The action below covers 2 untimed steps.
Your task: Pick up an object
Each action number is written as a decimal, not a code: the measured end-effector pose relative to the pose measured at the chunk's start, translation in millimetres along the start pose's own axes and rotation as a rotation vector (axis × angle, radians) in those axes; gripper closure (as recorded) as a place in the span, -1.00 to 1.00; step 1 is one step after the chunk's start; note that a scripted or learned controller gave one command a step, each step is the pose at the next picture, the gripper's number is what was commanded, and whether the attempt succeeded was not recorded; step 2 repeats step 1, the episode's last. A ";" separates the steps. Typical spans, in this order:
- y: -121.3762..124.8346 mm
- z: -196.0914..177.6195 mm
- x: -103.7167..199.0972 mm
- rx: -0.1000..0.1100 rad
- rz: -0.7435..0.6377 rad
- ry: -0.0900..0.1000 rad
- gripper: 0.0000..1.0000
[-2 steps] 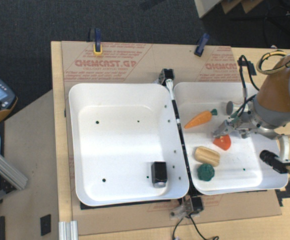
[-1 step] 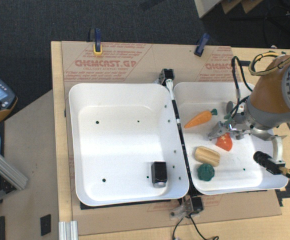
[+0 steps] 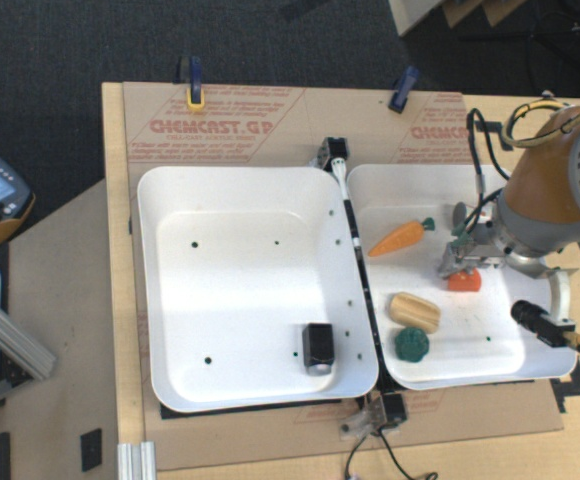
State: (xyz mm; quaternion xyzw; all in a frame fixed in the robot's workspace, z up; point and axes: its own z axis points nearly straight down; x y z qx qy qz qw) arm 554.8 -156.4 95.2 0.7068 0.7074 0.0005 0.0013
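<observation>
Camera view: you are looking down at a slant on two white bins side by side on a cardboard-covered bench.
Arm: your grey arm with its orange band reaches in from the right, over the right bin.
Gripper: the gripper sits low near the right bin's middle, its tip just above and touching or nearly touching a small red-orange object.
Fingers: you cannot tell whether they are spread or pressed together; the metal parts blur into one another.
Red-orange object: it lies on the bin floor right of centre, partly covered by the gripper.
Toy carrot: it lies aslant left of the gripper, green end pointing toward it, apart from it.
Tan cylinder: you see it on its side toward the right bin's front edge.
Green ball-like object: just beside the cylinder, nearer the front edge.
Left bin: a black block stands near its front right corner.
</observation>
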 end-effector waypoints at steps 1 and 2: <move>37.8 10.8 -51.9 -0.001 0.003 -0.003 1.00; 37.8 10.8 -51.9 -0.001 0.003 -0.003 1.00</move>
